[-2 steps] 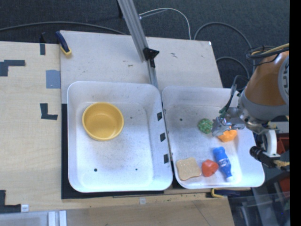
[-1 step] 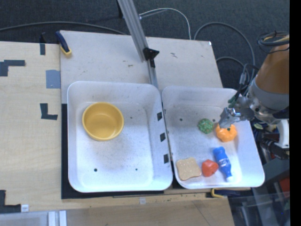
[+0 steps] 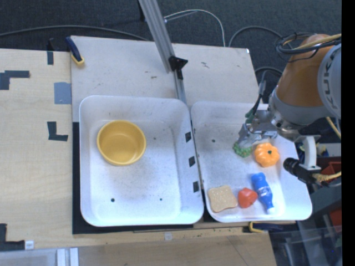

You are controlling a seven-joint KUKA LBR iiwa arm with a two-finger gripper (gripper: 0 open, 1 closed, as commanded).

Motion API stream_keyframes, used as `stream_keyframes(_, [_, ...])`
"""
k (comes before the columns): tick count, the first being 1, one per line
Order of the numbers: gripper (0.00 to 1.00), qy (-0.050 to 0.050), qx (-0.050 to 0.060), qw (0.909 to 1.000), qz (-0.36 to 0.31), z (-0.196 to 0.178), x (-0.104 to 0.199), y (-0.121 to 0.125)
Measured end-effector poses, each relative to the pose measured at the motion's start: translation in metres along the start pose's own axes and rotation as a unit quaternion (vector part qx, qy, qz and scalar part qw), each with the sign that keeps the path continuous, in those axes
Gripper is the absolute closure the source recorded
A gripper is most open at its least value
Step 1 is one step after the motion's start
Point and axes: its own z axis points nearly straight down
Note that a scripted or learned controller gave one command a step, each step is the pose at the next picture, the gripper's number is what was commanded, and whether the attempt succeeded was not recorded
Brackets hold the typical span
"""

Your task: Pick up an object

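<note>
My gripper (image 3: 248, 139) hangs low over the middle of the right bin (image 3: 222, 121), directly above a small green leafy toy (image 3: 242, 149) and touching or nearly touching it. Just right of that lies an orange pumpkin-like toy (image 3: 267, 155). A blue bottle (image 3: 262, 191), a red toy (image 3: 247, 197) and a slice of bread (image 3: 222, 198) lie along the bin's near edge. Whether the green toy is between the fingers is hidden by the wrist.
The left bin (image 3: 161, 148) holds a yellow bowl (image 3: 121, 142) at its left. A slanted metal pole (image 3: 161, 29) rises behind the bins. The arm's body covers the right bin's far right corner.
</note>
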Motion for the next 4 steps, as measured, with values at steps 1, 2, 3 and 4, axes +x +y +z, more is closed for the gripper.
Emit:
stream_keyframes(1, [1.00, 0.000, 0.000, 1.0000, 0.000, 0.004, 0.040, 0.022])
stream_keyframes(2, [1.00, 0.000, -0.001, 1.0000, -0.001, -0.005, 0.093, 0.047])
stream_keyframes(3, [1.00, 0.000, -0.001, 1.0000, 0.000, -0.002, 0.134, 0.078])
stream_keyframes(4, [1.00, 0.000, -0.001, 1.0000, 0.000, -0.010, 0.186, 0.099])
